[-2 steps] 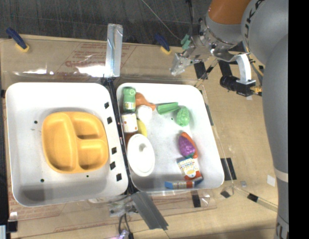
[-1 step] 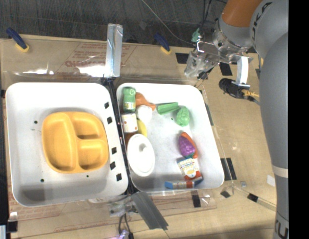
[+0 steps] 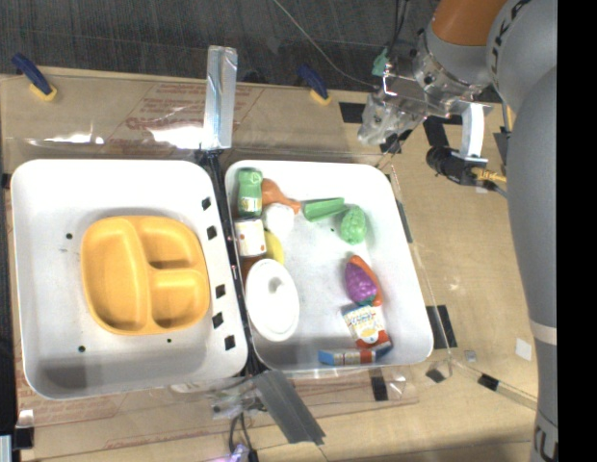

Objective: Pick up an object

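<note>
From the fixed camera view above the bench, the gripper point(image 3: 383, 128) hangs beyond the far right corner of the right bin point(image 3: 406, 258), outside its rim and above the bench top. Its fingers are a pale, translucent blur against the taped surface, and I cannot tell whether they are spread or pressed together; nothing is seen between them.

The candidates for picking all lie inside the right bin. Along its left wall sit a green bottle point(image 3: 248, 189), a small brown-labelled bottle point(image 3: 249, 236) just nearer than it, and a white lidded cup point(image 3: 272, 299) nearer again. Toward the bin's far side lie an orange piece point(image 3: 276, 195), a green wedge point(image 3: 324, 208) and a green leafy toy point(image 3: 353, 224). Toward the near right lie a purple toy point(image 3: 359, 281) and, just nearer, a small carton point(image 3: 366, 324). The left bin point(image 3: 29, 258) holds a yellow divided tray point(image 3: 144, 272).

The risks, as I judge them: the gripper starts outside the bin, so a low descent could clip the far rim. The bottles crowd the left wall, leaving little room for a finger on that side. The wedge and leafy toy lie close together, so a grab there may nudge one aside or catch both. The rounded toys could slip out.
</note>
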{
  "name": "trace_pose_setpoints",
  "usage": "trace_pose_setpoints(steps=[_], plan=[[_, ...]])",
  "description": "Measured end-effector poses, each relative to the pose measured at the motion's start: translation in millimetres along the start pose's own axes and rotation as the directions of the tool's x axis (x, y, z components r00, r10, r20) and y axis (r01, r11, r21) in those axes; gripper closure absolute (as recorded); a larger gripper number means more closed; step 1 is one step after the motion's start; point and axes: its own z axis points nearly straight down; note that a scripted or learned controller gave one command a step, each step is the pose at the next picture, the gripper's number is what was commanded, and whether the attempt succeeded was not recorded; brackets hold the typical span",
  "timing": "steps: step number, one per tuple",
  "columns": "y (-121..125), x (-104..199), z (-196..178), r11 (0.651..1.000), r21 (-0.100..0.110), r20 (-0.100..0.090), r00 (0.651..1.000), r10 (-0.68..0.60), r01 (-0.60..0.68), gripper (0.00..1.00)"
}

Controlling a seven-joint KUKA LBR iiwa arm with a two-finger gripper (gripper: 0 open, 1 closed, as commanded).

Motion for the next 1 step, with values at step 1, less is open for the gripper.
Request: trace_pose_setpoints(steps=[1], plan=[[0.4,2.3,-9.8,1.0,0.001,0.001,1.0,-0.009,0.009,1.0]])
